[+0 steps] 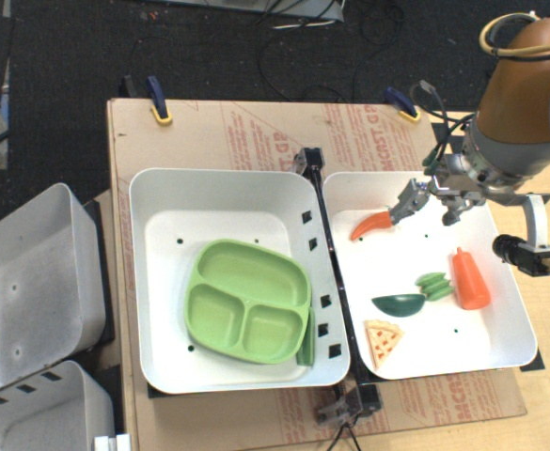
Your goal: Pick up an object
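In the right bin, the gripper hangs at about twelve o'clock, one finger tip touching the orange carrot. Whether the fingers are apart or clamped cannot be told. The carrot appears the likely pick. At four o'clock lie an orange bottle, green spoon and pizza slice. A green tray sits in the left bin.
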`<state>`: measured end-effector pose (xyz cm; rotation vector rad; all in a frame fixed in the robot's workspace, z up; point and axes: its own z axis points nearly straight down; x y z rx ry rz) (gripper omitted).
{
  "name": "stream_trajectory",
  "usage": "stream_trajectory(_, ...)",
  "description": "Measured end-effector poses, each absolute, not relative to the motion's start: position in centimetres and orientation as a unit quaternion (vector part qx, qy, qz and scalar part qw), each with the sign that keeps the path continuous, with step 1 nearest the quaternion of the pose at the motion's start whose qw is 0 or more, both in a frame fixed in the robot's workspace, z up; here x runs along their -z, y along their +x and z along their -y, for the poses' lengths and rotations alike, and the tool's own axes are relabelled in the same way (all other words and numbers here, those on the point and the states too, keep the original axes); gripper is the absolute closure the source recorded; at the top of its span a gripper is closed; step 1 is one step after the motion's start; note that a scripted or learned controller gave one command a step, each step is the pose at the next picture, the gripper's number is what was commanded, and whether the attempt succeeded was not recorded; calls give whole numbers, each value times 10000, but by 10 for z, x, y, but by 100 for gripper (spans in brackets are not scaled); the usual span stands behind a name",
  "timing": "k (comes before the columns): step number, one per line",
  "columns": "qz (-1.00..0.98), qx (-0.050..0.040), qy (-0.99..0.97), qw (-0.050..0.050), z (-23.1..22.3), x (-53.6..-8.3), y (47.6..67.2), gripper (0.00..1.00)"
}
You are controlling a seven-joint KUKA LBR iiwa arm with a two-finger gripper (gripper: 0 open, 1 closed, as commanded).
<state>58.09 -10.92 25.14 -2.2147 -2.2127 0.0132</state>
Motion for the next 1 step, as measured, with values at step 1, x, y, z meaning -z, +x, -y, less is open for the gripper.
stream_trajectory(1,7075,-1,-7067,2,109,-259,583,0)
